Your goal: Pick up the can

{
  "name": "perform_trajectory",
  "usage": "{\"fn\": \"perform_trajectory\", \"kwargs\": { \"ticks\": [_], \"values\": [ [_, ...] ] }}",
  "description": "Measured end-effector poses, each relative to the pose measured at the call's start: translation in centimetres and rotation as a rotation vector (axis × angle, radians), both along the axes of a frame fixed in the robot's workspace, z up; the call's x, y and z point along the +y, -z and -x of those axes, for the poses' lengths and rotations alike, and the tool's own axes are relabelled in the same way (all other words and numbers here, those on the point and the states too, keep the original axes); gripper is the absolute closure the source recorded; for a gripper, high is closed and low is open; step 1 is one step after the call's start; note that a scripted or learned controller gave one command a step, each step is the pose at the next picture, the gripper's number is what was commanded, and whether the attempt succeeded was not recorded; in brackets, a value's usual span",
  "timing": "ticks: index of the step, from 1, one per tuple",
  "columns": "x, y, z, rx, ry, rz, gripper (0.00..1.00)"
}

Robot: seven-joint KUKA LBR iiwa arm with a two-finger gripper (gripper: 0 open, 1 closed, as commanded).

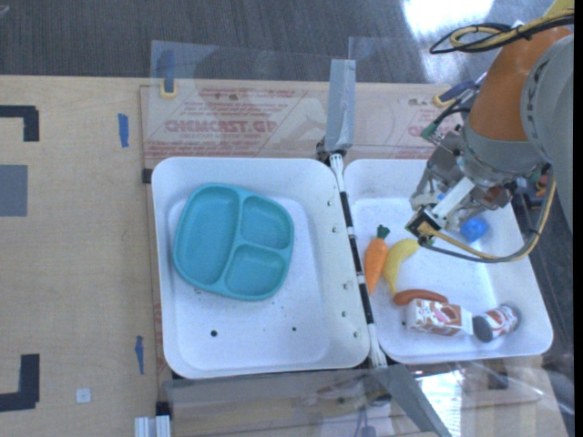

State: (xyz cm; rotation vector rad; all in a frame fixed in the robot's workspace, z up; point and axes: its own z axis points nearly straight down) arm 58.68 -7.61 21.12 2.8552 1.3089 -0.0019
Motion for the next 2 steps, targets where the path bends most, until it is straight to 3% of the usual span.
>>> {"fn": "perform_trajectory", "kwargs": {
  "ticks": [1,2],
  "values": [
    [-0.6,-2.1,0.1,-0.002,-0.446,0.0,1.0],
    [-5.6,-3.2,5.4,0.003,-0.24,-0.003,1.0]
  ]
}}
